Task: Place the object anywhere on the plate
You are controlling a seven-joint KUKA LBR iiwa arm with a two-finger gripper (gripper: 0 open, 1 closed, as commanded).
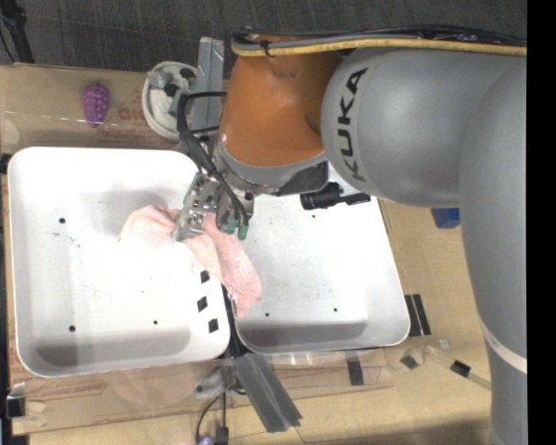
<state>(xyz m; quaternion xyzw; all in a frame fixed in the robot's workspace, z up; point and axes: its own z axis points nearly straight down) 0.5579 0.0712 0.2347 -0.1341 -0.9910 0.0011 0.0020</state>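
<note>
None of the task looked done, as far as I could judge. A pink cloth (236, 267), which I took for the object, lay crumpled across the right rim of the left bin (93, 286): one part on that bin's floor near the rim, the other spilling over into the right bin (324, 267) just beside it. I could not make out a plate anywhere in or around the left bin, so the cloth's goal was unclear.

The gripper (211, 216) hung above the left bin's right rim, down at the cloth's upper edge and seemingly touching it. How far it was open I could not tell, nor whether it had any fold of the cloth in its hold; the wrist and dark cables hid that.

Beyond the left bin's far rim, on the bench, sat a small purple thing (95, 103) and, nearer the arm, a white round thing (165, 95); both were well apart from the cloth.

What was left, by my reckoning, was nearly everything: a sure hold on the cloth, a lift clear of the left bin's rim, a carry to the plate, and a release there.
</note>
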